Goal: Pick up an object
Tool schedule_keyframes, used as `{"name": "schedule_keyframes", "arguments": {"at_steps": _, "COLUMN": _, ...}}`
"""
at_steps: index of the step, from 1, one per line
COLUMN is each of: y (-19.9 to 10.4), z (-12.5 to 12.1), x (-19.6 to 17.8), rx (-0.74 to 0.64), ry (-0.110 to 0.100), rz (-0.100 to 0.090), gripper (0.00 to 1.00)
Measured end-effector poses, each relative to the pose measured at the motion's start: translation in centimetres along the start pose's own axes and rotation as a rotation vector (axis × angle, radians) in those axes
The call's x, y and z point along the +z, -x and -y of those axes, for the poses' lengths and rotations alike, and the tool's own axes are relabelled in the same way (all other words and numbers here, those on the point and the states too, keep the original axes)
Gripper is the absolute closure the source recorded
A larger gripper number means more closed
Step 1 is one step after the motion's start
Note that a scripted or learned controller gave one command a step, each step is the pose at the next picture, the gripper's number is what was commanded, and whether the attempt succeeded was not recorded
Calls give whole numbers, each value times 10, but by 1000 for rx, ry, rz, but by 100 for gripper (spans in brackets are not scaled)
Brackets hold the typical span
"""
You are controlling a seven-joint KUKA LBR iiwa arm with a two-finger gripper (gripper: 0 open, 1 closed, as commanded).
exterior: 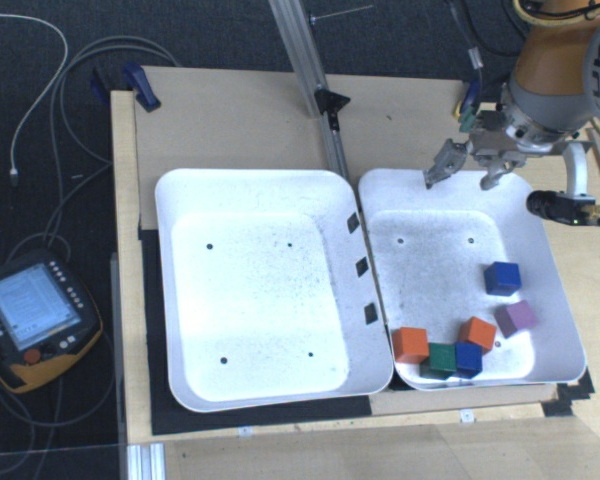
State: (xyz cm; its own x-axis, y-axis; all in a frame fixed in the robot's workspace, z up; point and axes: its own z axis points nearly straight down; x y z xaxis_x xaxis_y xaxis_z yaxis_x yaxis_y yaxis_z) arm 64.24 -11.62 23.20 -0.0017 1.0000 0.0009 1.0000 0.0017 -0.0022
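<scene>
Six small blocks lie in the right bin [540, 268], all gathered toward its near, 5 o'clock part: an orange block [411, 344] at the near-left, a green block [442, 358] just beside it, a blue block [468, 357] touching the green one, a second orange block [478, 333] tilted just above that, a purple block [517, 316] a little further toward 3 o'clock, and a second blue block [501, 278] standing apart at 12 o'clock from the purple one. The gripper [468, 170] hangs over the far rim of the same bin, at roughly 12 o'clock from the cluster and well apart from every block. Its two fingers are spread, with nothing between them. The left bin [180, 208] sits alongside at 9 o'clock, and a handheld pendant [25, 313] rests on the floor beyond the bench's left edge.
</scene>
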Motion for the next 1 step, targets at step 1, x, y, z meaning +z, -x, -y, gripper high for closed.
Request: {"name": "schedule_keyframes", "arguments": {"at_steps": 1, "y": -7, "z": -23, "x": -72, "rx": -2, "ry": 13, "rz": 2, "gripper": 0}}
